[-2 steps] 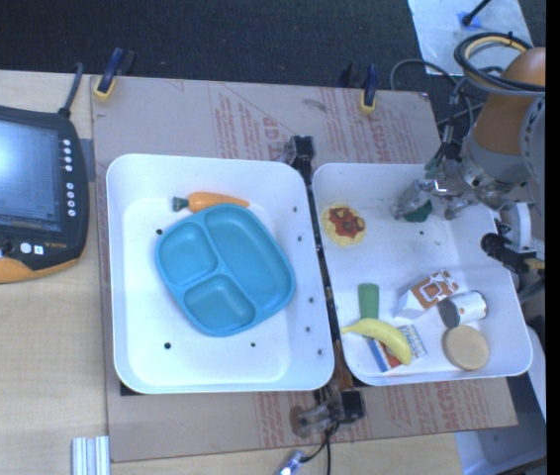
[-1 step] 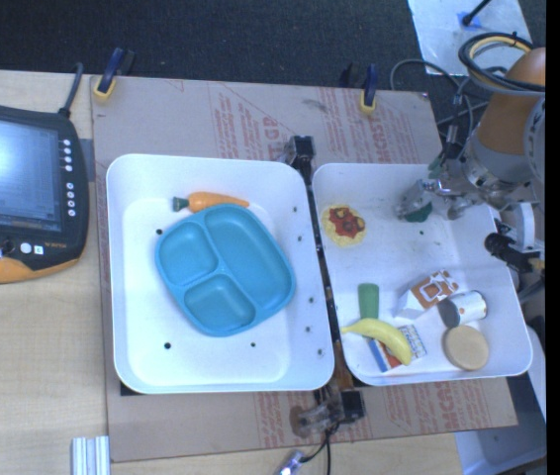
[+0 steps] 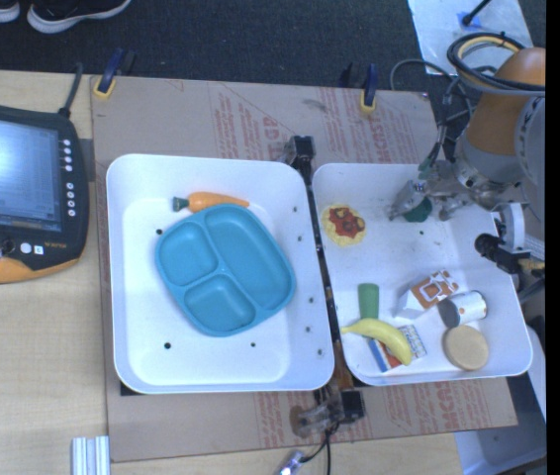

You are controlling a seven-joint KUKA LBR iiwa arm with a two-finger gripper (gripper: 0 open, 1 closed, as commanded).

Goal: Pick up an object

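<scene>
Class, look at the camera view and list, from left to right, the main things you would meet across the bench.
Teach pendant → orange carrot → blue divided plate → small pizza → green cylinder → banana → gripper → round tan disc.

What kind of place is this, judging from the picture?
Probably a robotics lab set up for grasping tests. A grey arm reaches over two white bins holding toy food such as a banana, and a teach pendant lies on the bench.
</scene>
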